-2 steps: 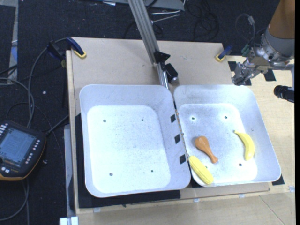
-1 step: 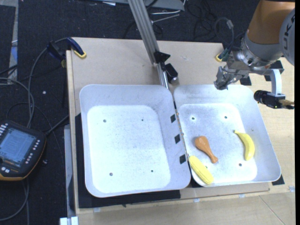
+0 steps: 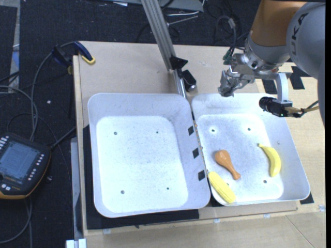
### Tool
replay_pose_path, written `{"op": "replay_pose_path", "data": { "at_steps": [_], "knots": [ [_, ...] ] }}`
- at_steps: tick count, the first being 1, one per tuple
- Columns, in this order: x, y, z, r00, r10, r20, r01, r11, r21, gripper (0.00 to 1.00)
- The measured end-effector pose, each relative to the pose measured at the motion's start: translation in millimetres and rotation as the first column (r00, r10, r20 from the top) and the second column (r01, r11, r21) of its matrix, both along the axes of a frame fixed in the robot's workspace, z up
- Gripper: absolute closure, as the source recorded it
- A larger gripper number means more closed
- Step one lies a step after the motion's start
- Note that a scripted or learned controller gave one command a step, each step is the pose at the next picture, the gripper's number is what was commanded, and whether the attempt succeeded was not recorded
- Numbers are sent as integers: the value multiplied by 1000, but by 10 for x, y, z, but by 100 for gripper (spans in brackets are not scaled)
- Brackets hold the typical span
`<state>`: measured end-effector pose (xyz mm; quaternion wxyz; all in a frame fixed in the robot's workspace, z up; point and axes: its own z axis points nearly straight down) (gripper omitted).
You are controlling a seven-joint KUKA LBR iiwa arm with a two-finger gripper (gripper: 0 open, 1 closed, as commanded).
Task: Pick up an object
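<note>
I am hanging my pincer [image 3: 227,90] over the right bin's [image 3: 295,154] far rim; I cannot tell its state. Drumstick [image 3: 227,163], banana [image 3: 272,159] and corn [image 3: 221,187] are lying below.

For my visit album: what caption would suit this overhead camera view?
Robot hand poised above the right bin's far edge, with a toy drumstick, banana and corn cob lying below.

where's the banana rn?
In the right bin, near its right wall: the banana lies right of the drumstick, apart from it, with the corn further left at the front edge.
</note>
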<state>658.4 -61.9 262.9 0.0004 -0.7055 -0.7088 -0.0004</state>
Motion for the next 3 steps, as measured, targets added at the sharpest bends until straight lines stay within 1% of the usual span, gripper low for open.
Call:
{"op": "replay_pose_path", "data": {
  "at_steps": [2, 3],
  "knots": [
    [-166, 907, -223, 1000, -1, -1, 1, 1000, 0, 100],
    [-200, 1392, -337, 1000, -1, -1, 1, 1000, 0, 100]
  ]
}}
